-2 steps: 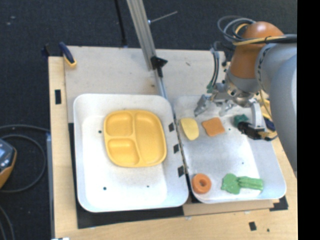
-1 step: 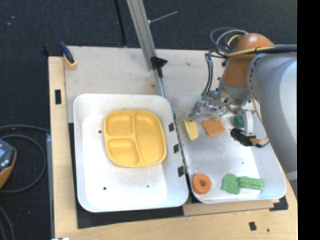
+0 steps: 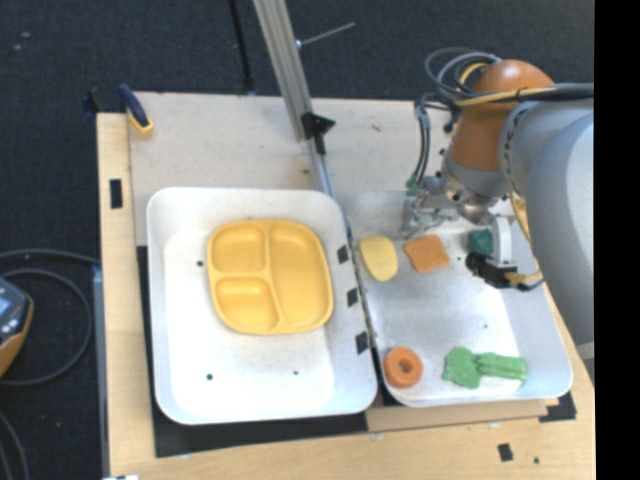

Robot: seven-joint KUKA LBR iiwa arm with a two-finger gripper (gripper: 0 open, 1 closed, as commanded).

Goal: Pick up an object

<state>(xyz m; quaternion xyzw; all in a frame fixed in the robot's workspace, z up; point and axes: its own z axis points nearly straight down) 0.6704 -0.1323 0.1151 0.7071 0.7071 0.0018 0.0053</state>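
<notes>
Jaws (image 3: 425, 218) sit low at the upper middle of the right bin (image 3: 530, 338), just above the orange block (image 3: 428, 255); can't tell from my end whether they're spread.

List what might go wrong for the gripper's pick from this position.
1. The gripper sits at the right-hand white bin's far edge, between the pale yellow oval piece and the orange square block; closing here may nudge one away rather than grasp it.
2. The small dark green object lies close beside the arm and could be knocked.
</notes>
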